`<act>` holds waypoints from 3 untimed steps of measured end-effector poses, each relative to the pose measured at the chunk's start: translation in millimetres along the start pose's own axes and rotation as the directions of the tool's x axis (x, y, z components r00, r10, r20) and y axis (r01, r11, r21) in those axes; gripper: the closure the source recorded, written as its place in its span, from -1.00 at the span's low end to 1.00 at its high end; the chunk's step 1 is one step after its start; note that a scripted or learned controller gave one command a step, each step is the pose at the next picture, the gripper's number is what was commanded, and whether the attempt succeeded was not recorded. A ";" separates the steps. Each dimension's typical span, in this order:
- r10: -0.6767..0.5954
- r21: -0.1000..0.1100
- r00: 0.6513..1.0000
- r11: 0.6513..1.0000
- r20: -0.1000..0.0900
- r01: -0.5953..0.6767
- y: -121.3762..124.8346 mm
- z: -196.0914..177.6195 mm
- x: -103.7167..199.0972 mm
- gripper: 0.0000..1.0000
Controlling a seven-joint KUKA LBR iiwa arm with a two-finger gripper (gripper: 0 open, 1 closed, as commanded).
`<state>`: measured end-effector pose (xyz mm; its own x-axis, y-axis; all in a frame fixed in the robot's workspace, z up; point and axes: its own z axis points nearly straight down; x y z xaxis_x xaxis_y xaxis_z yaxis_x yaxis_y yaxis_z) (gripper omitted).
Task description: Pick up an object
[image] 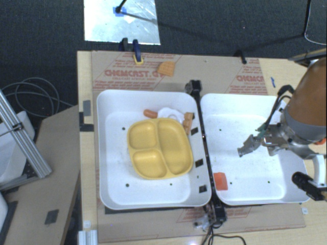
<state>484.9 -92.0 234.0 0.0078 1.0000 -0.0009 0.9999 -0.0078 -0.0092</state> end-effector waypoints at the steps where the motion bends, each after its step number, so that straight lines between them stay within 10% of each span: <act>1: -0.003 -0.018 1.000 1.000 0.005 0.003 1.9 -72.1 -61.3 -1.00; 2: -0.019 -0.007 1.000 1.000 -0.004 0.019 1.7 -19.1 27.1 -1.00; 3: -0.003 -0.021 1.000 1.000 0.006 0.003 34.6 -99.1 -75.1 -1.00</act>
